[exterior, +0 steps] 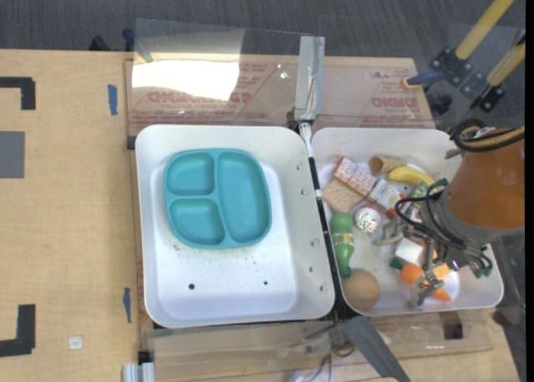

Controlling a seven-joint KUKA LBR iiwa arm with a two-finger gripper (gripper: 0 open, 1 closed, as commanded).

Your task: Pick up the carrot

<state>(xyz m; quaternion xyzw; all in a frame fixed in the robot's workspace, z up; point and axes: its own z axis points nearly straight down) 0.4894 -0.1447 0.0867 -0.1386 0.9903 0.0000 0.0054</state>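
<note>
The carrot (408,272) is a small orange piece lying near the front of the right bin (484,293). More orange shows at its right, beyond the gripper. My gripper (429,278) hangs low over the carrot, and its dark body and cables cover the carrot's middle. The arm's orange band (492,193) stands above it at the right edge of the bin. I cannot make out whether the carrot is held.
Crowding the right bin are a green bottle-shaped toy (340,235), a brown round item (361,287), a white cube (409,251), a banana (409,176), a pink box (354,173) and other small things. The left bin (167,289) holds a teal divided plate (219,197).
</note>
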